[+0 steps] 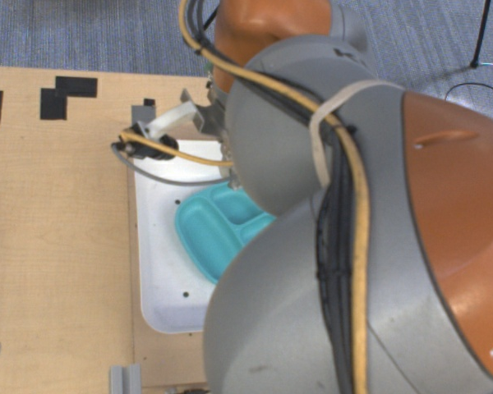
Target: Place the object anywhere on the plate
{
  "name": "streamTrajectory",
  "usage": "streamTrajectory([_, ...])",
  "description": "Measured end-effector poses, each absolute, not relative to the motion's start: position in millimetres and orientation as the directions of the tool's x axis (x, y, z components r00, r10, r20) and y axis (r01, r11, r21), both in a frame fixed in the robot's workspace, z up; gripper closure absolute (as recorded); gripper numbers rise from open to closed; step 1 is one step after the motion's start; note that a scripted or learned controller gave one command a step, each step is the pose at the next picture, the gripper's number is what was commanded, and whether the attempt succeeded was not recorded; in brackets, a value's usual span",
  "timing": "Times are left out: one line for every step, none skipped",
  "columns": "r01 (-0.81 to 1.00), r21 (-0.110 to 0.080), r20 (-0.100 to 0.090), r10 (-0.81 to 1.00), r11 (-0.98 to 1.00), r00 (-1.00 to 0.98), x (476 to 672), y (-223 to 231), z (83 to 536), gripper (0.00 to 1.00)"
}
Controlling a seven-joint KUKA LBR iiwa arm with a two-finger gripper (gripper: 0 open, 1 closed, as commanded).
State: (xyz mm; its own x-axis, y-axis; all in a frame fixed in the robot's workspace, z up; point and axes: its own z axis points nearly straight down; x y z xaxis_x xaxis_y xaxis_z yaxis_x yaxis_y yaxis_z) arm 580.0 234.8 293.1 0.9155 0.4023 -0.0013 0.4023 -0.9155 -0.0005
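The teal plate (218, 228) lies in the white bin (158, 245), its visible half bare, and I see no object resting on that part, so I judge the placing not yet done. My arm (312, 220) looms over the plate's far side, covering most of the bin, bent back above it. My pincer's state I cannot tell. Beyond the bin spreads the counter (57, 220).
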Motion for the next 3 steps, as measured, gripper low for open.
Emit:
streamTrajectory([0.32, 0.0, -0.003, 0.32, -0.948, 0.948, 589.4, 234, 155, 1.0])
streamTrajectory([0.203, -0.001, 0.001, 0.203, -0.979, 0.979, 539.0, 228, 220, 1.0])
streamTrajectory([0.204, -0.001, 0.002, 0.204, -0.979, 0.979, 539.8, 228, 231, 1.0])
